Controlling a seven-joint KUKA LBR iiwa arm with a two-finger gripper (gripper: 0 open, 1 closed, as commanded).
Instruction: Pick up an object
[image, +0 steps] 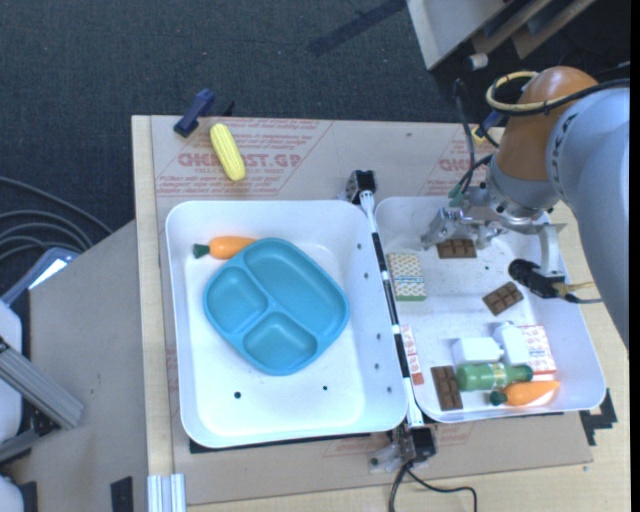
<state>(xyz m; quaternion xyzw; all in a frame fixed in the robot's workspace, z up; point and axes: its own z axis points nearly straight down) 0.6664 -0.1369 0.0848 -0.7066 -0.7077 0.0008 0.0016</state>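
Note:
My gripper (458, 222) hangs low over the far left part of the right bin (580, 330), under the grey arm and its orange band (545, 95). A small brown chocolate piece (457, 249) lies right below the gripper's tip, touching or nearly touching it. A second brown piece (502, 297) lies further toward the front. A checked wafer block (405, 275) rests against the bin's left wall. At the front of the bin sit a green bottle (490, 376), an orange carrot (528, 394), a white block (475, 350), a red-printed white box (527, 345) and a brown bar (445, 387).
The left bin (190, 390) holds a blue divided plate (275, 303) and an orange carrot (228, 247). On the cardboard behind it lie a yellow corn cob (227, 151) and a blue clip (193, 112). A black cable end (532, 276) hangs near the arm.

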